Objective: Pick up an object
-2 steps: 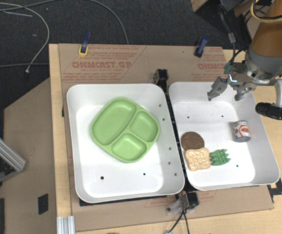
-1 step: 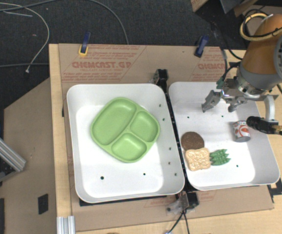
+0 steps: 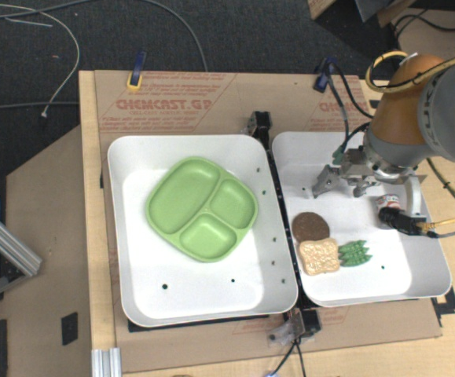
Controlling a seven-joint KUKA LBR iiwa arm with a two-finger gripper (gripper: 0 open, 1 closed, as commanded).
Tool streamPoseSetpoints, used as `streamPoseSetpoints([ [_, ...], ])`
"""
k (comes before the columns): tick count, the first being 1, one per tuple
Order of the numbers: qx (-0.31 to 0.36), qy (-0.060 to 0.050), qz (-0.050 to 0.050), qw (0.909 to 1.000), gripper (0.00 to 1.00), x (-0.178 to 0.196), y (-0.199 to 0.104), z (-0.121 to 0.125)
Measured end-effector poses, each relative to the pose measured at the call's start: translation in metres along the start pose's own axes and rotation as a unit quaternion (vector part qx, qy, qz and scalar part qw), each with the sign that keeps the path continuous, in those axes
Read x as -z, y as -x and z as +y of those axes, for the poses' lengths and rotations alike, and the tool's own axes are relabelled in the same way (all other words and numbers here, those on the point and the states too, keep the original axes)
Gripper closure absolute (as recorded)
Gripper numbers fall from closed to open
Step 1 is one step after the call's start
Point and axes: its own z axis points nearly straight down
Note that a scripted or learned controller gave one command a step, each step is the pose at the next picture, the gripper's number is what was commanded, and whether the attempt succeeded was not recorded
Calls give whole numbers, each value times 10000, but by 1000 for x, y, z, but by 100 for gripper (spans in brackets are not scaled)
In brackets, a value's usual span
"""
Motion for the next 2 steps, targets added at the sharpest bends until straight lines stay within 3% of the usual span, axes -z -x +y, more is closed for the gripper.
streamPoseSetpoints([
  [1, -3, 46, -7, 10000, 100, 16, 0, 2],
  [2, 8, 84, -22, 10000, 100, 81, 0, 8],
])
